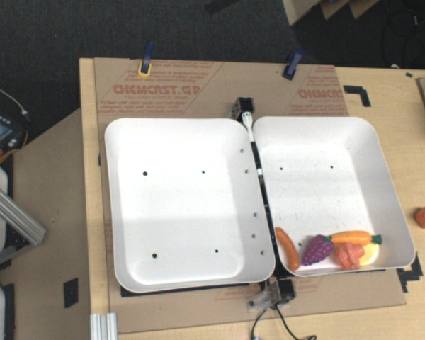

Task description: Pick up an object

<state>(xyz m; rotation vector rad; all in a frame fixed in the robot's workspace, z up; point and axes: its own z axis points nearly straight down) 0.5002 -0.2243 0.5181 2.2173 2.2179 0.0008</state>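
Note:
Toy foods lie along the near edge of the right bin (319, 137). An orange sausage-shaped piece (287, 248) rests against the bin's left wall. Beside it is a purple grape bunch (316, 249). An orange carrot with a green tip (355, 237) lies above a red piece (347, 255) and a pale yellow piece (369, 255).
The left bin (177, 137) sits beside the right one on a brown cardboard sheet (198, 83) held by two clamps at the back. A small orange-red object (423, 217) lies on the bench to the right of the bins.

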